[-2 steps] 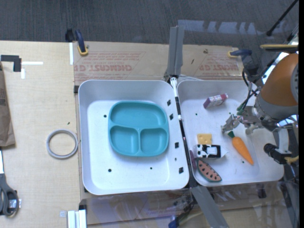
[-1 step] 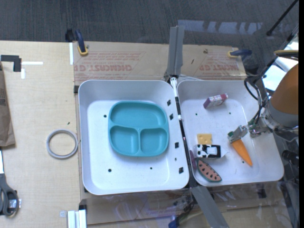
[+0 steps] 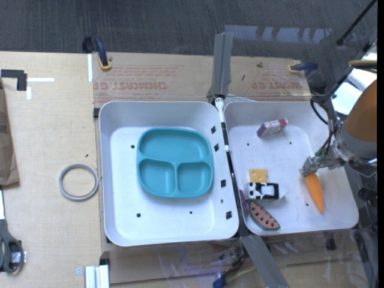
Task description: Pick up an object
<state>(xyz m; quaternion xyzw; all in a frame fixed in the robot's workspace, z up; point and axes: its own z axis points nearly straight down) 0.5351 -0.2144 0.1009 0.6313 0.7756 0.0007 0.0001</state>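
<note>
White bins: two sat side by side, left bin [image 3: 114,179] and right bin [image 3: 294,218].
Teal tray [image 3: 176,162]: lay in the left bin, untouched.
Arm: reached in over the right bin's far side.
Orange carrot [image 3: 315,191]: lay on the right bin's floor, its top at the gripper [image 3: 312,165].
Gripper: finger spread was too small to tell.
Watermelon slice [image 3: 263,215], cow toy [image 3: 263,191], cheese [image 3: 258,175], pink packet [image 3: 272,126]: scattered in the right bin.
Progress: nothing was lifted; the grasp and raise seemingly remained.

Scissors [image 3: 11,252] cut by left edge; arm [image 3: 363,122] cut right.
</note>
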